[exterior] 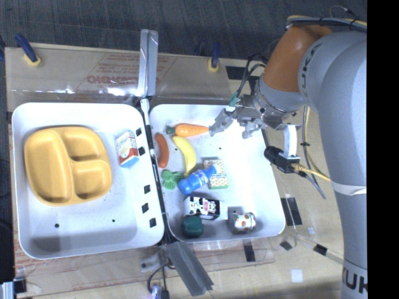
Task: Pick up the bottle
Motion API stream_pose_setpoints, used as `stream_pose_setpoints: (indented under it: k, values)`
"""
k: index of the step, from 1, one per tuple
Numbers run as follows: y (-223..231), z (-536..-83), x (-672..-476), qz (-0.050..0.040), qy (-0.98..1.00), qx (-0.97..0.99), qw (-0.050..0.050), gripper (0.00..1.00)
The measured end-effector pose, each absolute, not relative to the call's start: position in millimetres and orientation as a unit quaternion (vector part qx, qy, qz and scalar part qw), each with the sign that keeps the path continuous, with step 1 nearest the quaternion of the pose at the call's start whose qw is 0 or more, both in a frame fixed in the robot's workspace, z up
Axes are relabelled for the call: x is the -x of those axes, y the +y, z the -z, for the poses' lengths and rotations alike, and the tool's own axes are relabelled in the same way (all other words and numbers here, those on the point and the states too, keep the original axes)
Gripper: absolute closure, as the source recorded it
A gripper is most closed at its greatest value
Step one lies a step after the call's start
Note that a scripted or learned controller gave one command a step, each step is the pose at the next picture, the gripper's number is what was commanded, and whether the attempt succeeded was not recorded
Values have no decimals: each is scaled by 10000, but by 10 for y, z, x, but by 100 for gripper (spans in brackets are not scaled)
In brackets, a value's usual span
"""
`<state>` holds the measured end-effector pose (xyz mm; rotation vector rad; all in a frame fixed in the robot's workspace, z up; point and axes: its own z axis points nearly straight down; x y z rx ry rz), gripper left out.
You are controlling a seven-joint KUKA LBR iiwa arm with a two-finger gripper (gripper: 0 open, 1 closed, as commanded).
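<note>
Gripper hovers with fingers spread and nothing between them over the right bin's upper part, well apart from the blue bottle lying by the banana, so the pick hasn't begun.

Dark grey floor up top, wood bench w/ blue clamps, bright even light.

Chunky grey arm with an orange band, black cables looped round the wrist, and a silvery metal gripper up front.
</note>
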<state>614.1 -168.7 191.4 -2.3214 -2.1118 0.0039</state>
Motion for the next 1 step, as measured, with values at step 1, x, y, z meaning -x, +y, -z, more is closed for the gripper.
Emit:
stream_pose_setpoints:
  k: [1]
  values:
    - [-1535, -913, -5699, -12, -6750, 7378, 15, 0]
